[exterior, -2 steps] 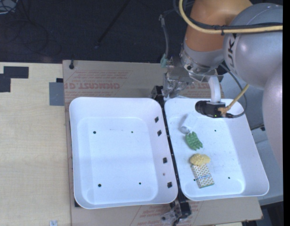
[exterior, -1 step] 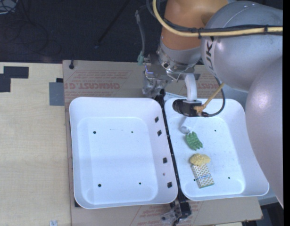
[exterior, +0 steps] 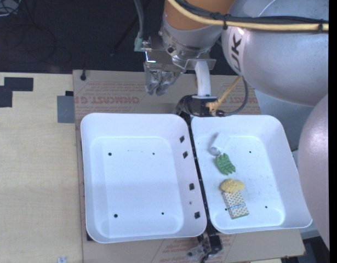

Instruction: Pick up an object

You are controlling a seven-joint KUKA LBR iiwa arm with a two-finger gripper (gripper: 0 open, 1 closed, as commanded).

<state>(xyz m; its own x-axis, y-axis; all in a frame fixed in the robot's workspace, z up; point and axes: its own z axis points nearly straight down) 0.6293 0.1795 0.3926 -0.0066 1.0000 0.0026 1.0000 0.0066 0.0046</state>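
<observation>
Hanging above the far edge of the table (exterior: 36,163), the claw (exterior: 159,84) sits beyond the left bin (exterior: 94,147), over the brown board rather than over either bin. Its fingers look drawn together at the tips with nothing between them, though the blur there leaves this uncertain, so whether it is open or closed cannot be told for sure. It holds no object that can be seen.

The things to pick lie in the right bin (exterior: 278,147), well apart from the claw. They run in a loose line down the bin's left half, near the divider: a small white piece (exterior: 217,145) at the top, a green toy (exterior: 225,163) just below it, then a yellow lump (exterior: 232,185) touching a patterned block (exterior: 236,206). The left bin carries only its dark fixing dots.

As a judgement, the arm (exterior: 278,43) is parked high and back so the camera gets a clear look at both bins before a grasp is chosen. The pick seems not yet begun. The next move would call for a swing right and a descent; the touching lump and block could foul a clean grip, so the green toy looks the easier target.
</observation>
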